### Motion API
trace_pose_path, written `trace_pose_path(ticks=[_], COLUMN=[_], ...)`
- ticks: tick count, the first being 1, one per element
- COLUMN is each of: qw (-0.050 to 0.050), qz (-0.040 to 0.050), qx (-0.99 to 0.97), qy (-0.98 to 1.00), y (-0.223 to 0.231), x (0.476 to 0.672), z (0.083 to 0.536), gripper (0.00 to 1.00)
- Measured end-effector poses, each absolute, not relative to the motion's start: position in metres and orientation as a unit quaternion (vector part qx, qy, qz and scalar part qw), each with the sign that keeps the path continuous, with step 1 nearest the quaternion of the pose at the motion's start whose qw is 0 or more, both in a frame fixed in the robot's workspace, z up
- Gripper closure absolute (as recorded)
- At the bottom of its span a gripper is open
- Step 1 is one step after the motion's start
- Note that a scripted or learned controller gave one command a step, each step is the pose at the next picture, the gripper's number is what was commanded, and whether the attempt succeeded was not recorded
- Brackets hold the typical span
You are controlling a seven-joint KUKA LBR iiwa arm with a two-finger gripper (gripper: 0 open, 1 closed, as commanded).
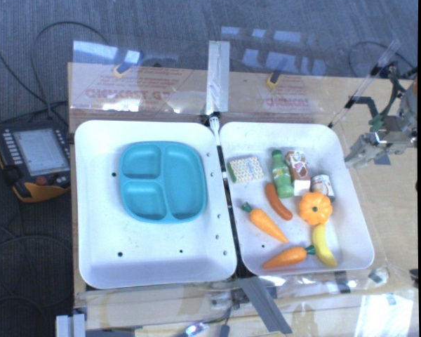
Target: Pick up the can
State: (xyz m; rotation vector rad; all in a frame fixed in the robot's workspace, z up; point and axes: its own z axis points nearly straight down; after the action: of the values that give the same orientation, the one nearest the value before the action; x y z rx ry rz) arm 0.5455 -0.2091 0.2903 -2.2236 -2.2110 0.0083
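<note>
From above, the bench (393, 272) carries my two white bins side by side, on grey carpet with black cables and a handheld controller (29, 161) lying off to the left. The left bin (98, 244) holds a blue divided plate (161, 181). The right bin (351, 237) is crowded: two carrots (266, 221), a banana (323, 245), a small pumpkin (316, 208), a green bottle (281, 175) and a patterned sponge (245, 168). The can (322, 186) sits near that bin's right wall, touching the pumpkin just below it. My pincer (379, 144) hangs outside the bin's upper right corner, apart from the can; whether it is released or clenched I cannot tell.
</note>
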Motion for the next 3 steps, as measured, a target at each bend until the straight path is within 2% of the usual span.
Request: trace_pose_path(ticks=[3], qw=[0.005], qz=[0.0052], qx=[-0.708], qy=[-0.706], y=[-0.208], x=[0.549], z=[0.313], gripper=[1.0])
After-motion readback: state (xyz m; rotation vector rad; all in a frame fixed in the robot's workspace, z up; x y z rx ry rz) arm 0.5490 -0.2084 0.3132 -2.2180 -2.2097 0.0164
